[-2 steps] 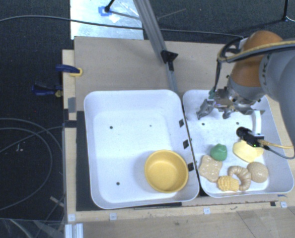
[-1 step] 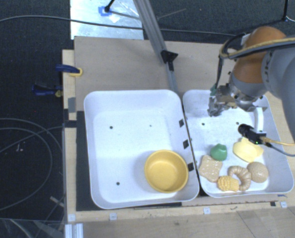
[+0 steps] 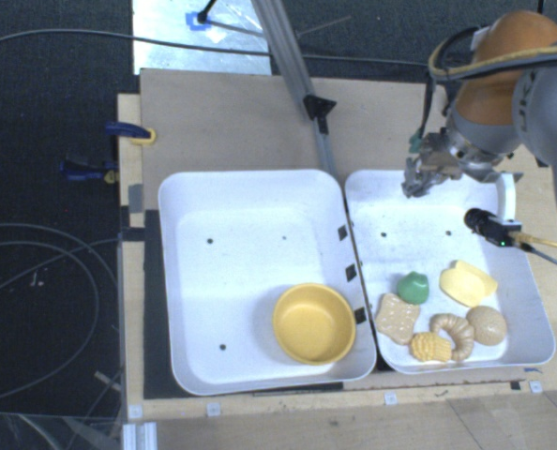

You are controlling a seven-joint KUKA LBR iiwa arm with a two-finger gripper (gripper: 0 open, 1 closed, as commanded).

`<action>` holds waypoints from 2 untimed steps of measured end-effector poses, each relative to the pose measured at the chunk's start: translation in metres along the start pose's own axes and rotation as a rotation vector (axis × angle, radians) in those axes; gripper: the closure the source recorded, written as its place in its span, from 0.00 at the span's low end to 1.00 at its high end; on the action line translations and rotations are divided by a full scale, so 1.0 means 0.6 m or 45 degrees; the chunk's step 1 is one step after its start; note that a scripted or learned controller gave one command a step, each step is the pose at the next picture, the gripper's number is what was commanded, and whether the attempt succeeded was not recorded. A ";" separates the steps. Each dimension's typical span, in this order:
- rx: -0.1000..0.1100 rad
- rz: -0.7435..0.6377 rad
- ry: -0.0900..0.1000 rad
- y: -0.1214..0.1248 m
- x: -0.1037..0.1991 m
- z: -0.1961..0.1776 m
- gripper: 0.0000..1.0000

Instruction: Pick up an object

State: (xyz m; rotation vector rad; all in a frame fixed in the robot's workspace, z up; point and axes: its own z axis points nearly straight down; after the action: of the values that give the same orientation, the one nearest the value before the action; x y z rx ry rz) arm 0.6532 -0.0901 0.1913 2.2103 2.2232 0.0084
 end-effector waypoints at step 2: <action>0.005 -0.001 0.001 0.010 -0.007 -0.134 1.00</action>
State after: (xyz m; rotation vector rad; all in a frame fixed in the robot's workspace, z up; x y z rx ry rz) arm 0.6583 -0.0940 0.2716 2.2120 2.2261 0.0045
